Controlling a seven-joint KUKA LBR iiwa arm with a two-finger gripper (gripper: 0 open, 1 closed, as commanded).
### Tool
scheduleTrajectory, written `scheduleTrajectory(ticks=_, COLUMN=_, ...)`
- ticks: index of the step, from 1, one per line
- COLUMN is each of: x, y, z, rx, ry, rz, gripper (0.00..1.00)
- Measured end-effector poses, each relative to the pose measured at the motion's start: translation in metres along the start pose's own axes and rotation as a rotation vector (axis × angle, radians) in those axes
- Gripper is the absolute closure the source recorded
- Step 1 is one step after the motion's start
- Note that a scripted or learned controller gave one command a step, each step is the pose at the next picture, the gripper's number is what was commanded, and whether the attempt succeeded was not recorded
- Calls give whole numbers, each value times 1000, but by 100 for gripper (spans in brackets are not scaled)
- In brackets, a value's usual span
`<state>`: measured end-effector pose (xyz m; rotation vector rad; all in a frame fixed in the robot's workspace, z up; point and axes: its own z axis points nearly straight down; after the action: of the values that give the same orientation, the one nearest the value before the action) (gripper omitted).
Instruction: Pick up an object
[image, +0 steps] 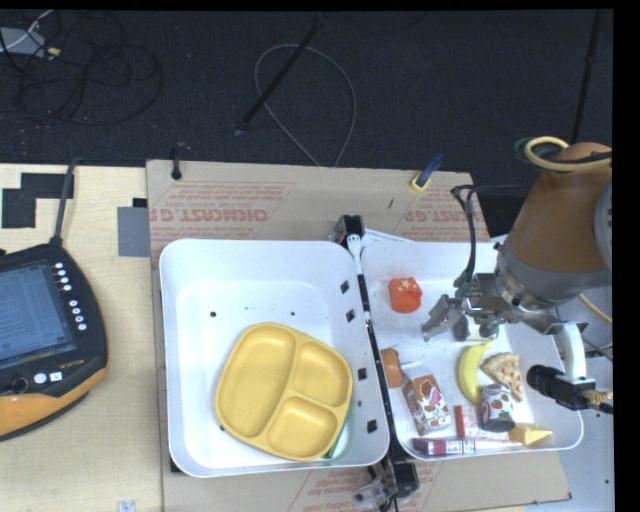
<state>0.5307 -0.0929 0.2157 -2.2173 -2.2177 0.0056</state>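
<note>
Here, gripper is seen over right bin, fingers spread, nothing gripped. Banana lies just near of it, tomato to its left. Risk: banana could be nudged vs. pizza slice, grasp missed.

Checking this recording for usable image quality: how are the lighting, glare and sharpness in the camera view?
Camera view: lighting is even, the white bins bright but not blown out; soft sheen on the yellow divided plate, no harsh glare; the background above the bench is dark; the tool and the small items near the banana look soft and low in detail.
</note>
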Motion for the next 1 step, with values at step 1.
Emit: scheduleTrajectory(ticks=1, x=-43, y=2, z=132, rx=-2, ry=3, rz=2, gripper=0)
